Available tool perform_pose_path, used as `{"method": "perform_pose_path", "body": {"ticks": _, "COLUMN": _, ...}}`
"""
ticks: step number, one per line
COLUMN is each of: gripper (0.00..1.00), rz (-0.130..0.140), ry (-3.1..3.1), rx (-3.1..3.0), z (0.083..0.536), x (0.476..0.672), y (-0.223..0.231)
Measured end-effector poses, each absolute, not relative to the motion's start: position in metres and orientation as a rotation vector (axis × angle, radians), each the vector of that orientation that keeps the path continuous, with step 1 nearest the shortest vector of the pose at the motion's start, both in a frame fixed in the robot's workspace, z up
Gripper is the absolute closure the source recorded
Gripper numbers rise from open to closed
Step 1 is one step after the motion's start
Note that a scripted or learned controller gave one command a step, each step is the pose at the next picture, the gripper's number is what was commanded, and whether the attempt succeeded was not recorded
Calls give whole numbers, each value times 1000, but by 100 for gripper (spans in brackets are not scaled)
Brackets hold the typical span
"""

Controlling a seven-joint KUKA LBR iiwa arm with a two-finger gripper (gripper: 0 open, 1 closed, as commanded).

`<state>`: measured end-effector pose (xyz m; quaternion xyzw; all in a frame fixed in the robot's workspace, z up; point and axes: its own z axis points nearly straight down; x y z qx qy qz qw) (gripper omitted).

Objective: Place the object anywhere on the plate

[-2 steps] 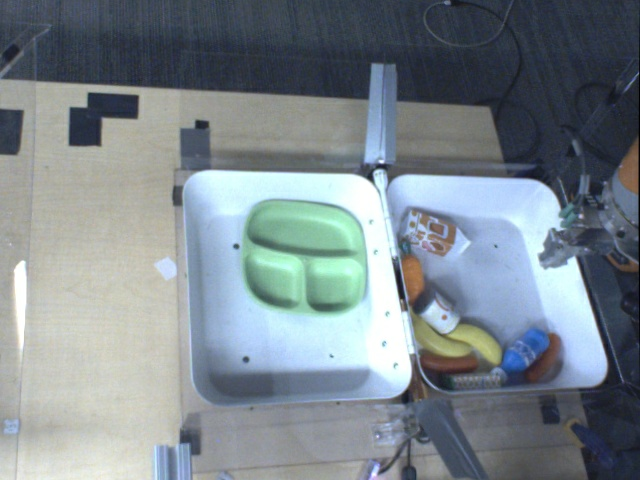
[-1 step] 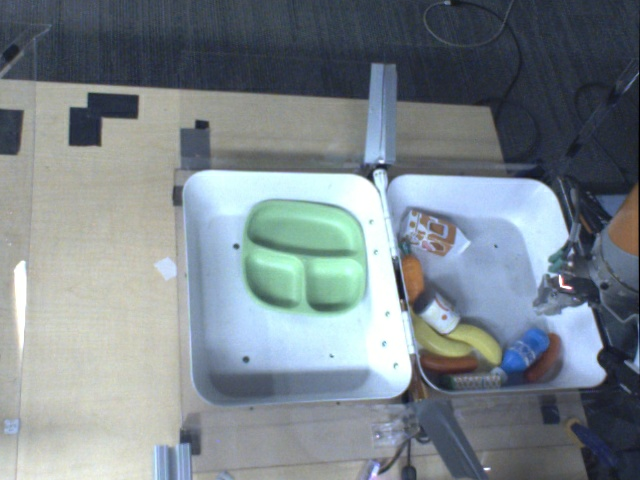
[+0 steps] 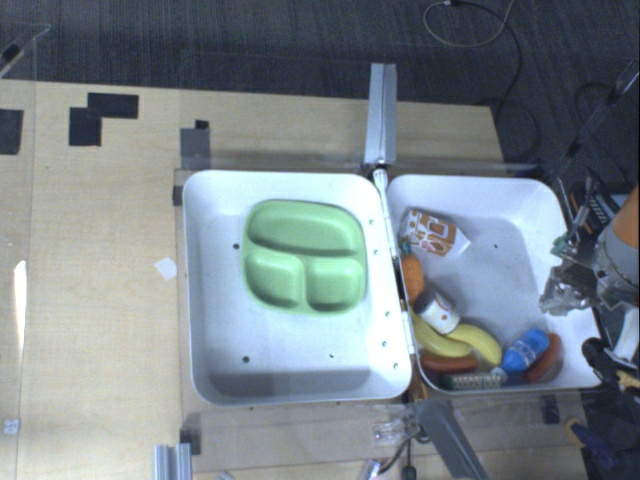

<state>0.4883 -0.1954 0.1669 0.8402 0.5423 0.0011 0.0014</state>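
Right bin (image 3: 500, 203) crowds banana (image 3: 462, 342), bottle (image 3: 525, 351), carton (image 3: 433, 233); hand (image 3: 565, 293) state unclear.

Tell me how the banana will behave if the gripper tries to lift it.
The banana looks curved and smooth, so it may rock or slip in a pinch. It lies packed against the bin wall among other items, so neighbours would probably shift. It is likely light.
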Motion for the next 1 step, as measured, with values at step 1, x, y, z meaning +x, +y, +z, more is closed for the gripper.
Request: {"method": "perform_pose_path", "body": {"ticks": 1, "gripper": 100, "rz": 3, "ry": 1875, "rx": 2519, "z": 142, "x": 488, "y": -193}}
